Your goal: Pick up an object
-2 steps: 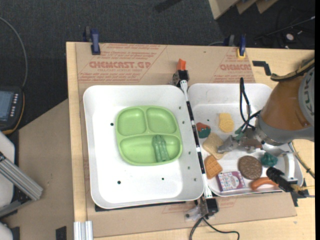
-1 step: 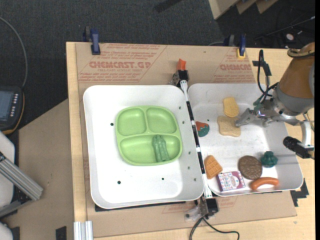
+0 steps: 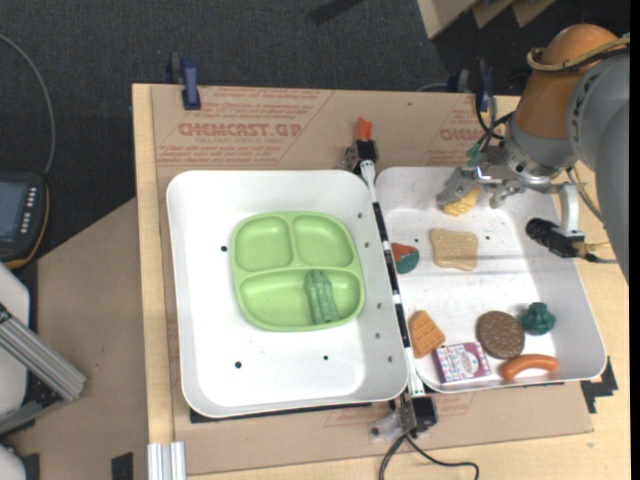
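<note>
My gripper [image 3: 470, 188] hangs low over the far left corner of the right bin [image 3: 585, 313]. A small yellow crinkled piece [image 3: 460, 205] lies right at its tip; whether it is gripped cannot be made out. Just in front of it a tan bread slice [image 3: 455, 249] lies flat. Along the bin's near side sit an orange waffle [image 3: 425, 333], a pink box [image 3: 462, 362], a brown cookie [image 3: 499, 334], a green broccoli piece [image 3: 539, 318] and an orange sausage [image 3: 528, 367]. By the left wall is a red and green piece [image 3: 404, 258].
The left bin [image 3: 200, 298] holds a green divided plate [image 3: 250, 243] with a dark green ridged item [image 3: 321, 296] in its near compartment. The arm [image 3: 565, 88] comes in from the upper right. A divider [image 3: 385, 258] separates the bins.
</note>
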### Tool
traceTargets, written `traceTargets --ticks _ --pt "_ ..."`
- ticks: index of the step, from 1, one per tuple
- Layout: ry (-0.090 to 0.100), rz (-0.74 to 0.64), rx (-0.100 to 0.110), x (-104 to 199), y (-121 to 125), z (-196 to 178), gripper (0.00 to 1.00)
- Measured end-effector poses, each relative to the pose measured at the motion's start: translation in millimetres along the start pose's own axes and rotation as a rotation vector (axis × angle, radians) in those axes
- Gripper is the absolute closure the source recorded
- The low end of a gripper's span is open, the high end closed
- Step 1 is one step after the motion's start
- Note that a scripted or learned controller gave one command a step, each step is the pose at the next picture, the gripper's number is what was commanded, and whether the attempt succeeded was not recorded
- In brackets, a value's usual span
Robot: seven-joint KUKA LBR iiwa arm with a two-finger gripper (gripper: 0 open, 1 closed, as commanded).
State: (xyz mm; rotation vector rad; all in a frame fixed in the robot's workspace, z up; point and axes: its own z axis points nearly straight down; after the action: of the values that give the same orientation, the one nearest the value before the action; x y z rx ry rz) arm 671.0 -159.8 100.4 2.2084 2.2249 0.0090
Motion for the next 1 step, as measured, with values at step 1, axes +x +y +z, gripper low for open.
traceTargets --ticks 1 --pt "0.000 0.008 0.010 -14.8 -5.0 16.2 0.00"
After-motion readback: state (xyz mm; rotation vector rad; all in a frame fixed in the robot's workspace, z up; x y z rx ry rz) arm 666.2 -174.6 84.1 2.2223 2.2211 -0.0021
